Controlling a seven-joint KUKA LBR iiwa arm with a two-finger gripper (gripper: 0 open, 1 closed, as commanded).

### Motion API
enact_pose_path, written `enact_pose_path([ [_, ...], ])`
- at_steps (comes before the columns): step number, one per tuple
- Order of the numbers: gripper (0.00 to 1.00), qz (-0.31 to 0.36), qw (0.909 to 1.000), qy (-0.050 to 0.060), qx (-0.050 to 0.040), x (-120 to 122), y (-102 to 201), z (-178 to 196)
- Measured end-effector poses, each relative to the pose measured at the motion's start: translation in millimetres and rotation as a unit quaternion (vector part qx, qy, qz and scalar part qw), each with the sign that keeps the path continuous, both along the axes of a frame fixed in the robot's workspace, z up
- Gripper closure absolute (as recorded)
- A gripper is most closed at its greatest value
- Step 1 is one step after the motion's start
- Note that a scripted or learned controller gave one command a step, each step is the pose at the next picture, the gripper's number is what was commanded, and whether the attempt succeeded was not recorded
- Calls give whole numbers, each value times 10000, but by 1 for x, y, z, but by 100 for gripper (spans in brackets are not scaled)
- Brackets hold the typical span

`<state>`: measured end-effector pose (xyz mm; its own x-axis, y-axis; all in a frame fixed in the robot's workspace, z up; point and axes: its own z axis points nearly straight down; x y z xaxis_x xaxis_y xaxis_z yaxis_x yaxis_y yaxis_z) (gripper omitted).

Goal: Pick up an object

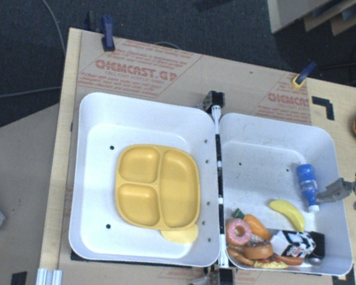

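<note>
Two shallow white plastic bins sit side by side on the tan board counter (176, 77). The left bin (93, 158) holds a yellow three-compartment plastic plate (158, 187), flat and roughly centred, with a pale yellow flat piece (182, 234) poking out from under its lower right corner. The right bin (267, 137) holds the loose objects. A blue plastic bottle with a white cap (307, 185) lies on its side near the right wall. A yellow toy banana (287, 213) lies just below the bottle, apart from it. In the lower corner is a tight pile: pink frosted toy donut (238, 232), orange toy carrot (256, 226), brown toy hot dog or bun (255, 254), and a black and white box (298, 245), all touching or overlapping; exact stacking is hard to tell.

The grey end effector (346, 193) comes in at the right rim of the right bin, just right of the blue bottle's cap end, not clearly touching it. It is mostly cropped and blurry, so whether its fingers are spread or pressed together can't be told. Nothing is visibly pinched. Blue clamp (106, 32) and a yellow-blue clamp (303, 74) grip the counter's far edge.
</note>
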<state>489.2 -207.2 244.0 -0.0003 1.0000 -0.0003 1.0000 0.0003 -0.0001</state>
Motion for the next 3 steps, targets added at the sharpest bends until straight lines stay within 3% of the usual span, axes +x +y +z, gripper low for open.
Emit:
enact_pose_path([
  [1, 0, -1, 10000, 7, 5, 46, -16, -115],
  [2, 0, 9, 10000, 0, 10, 116, -5, -160],
  [3, 100, 17, 10000, -16, -5, 117, -6, -149],
])
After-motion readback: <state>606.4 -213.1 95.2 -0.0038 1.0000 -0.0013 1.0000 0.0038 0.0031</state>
